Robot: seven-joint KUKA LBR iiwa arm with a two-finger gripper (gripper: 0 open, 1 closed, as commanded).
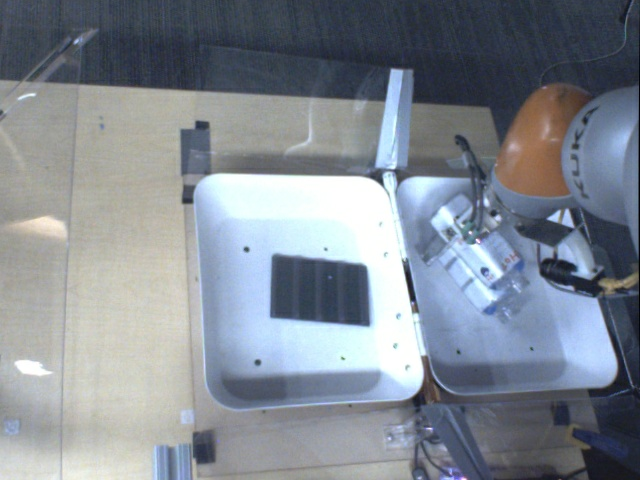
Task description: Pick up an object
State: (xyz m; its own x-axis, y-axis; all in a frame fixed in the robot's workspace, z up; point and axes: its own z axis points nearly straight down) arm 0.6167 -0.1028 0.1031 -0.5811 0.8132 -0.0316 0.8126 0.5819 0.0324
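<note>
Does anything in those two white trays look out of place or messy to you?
Nothing looks spilled or broken. The left white bin holds a dark ribbed rectangular pad lying flat and slightly askew to the bin's edges. The claw sits low inside the right white bin, where small clear items are too blurred to identify.

Bench: your pale wood surface | left white bin and right white bin rest on it, side by side, rims touching.
</note>
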